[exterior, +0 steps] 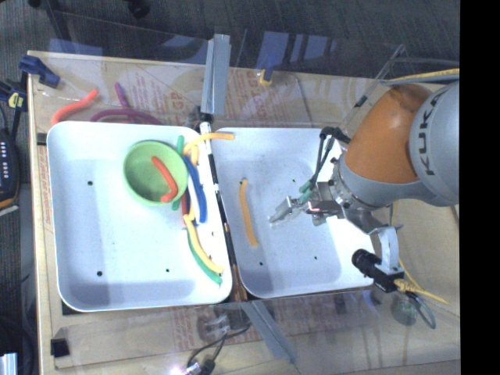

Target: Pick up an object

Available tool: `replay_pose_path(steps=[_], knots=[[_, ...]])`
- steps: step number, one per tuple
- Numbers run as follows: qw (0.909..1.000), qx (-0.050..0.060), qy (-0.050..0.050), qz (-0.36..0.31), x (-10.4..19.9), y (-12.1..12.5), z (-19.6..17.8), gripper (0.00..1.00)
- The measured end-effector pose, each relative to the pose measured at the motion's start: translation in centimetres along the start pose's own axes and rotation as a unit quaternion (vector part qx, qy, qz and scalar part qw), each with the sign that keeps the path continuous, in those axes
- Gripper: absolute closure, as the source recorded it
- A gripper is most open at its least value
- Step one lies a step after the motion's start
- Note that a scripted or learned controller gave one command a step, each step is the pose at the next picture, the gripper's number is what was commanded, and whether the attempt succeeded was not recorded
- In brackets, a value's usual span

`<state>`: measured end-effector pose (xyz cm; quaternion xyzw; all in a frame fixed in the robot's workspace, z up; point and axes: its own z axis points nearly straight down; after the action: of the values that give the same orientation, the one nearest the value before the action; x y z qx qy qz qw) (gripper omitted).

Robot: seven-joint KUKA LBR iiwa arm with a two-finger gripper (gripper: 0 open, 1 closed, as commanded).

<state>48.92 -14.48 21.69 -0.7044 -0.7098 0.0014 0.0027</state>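
- While you scan from big to small, start with the two white bins: the left bin (78,233) and the right bin (289,276), side by side.
- Your arm (391,151) leans over the right bin from the right.
- A green bowl (144,174) sits in the left bin with a red strip inside and coloured strips (201,244) heaped just beside it.
- Your likeliest target, the orange strip (248,212), lies alone on the right bin's floor, well apart from clutter. It looks light, thin and bendy, probably slippery; pinch it across its middle.
- The gripper (291,208) hovers near that strip, fingers apart, holding nothing.
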Motion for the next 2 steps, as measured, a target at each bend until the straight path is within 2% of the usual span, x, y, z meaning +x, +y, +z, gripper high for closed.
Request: replay_pose_path(steps=[1, 2], knots=[[0.9994, 0.0, -0.002, 0.036, 4.2, 5.8, 8.9, 0.0], [0.9998, -0.007, -0.008, 0.019, 3.4, 8.8, 12.2, 0.0]])
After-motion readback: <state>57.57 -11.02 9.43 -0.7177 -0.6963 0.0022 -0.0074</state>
